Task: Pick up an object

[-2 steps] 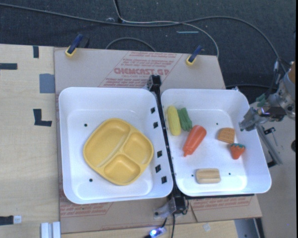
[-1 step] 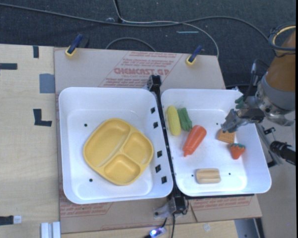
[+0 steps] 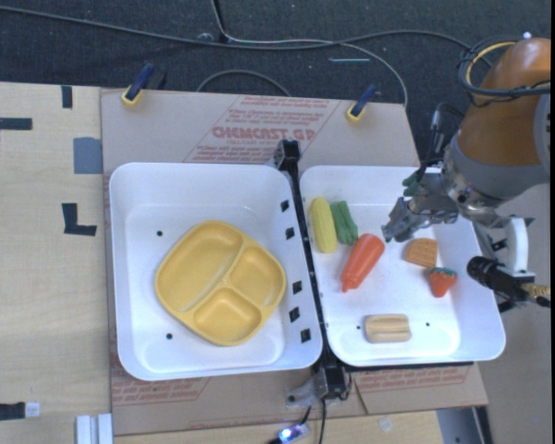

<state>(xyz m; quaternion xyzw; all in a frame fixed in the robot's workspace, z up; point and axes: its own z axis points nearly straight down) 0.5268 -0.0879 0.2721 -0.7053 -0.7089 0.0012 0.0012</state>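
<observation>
A yellow divided tray [image 3: 220, 283] is sitting in the left bin [image 3: 129, 248], while corn [image 3: 323, 225], a green pod [image 3: 343, 221] and a carrot [image 3: 362, 260] are lying in the right bin [image 3: 486, 340]. The end effector [image 3: 400, 227] is hovering just beside the carrot's tip, apparently approaching; whether it is apart or together, I cannot tell. Next it is needing to descend squarely over one item.

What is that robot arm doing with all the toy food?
The grey and orange arm is reaching in from the right, and its gripper hangs over the right bin. That bin holds toy food: a corn cob, a green vegetable, a carrot, a cracker, a strawberry and a bread roll. The gripper is near the carrot and cracker, but nothing has been picked up. The left bin holds a yellow divided plate.
</observation>
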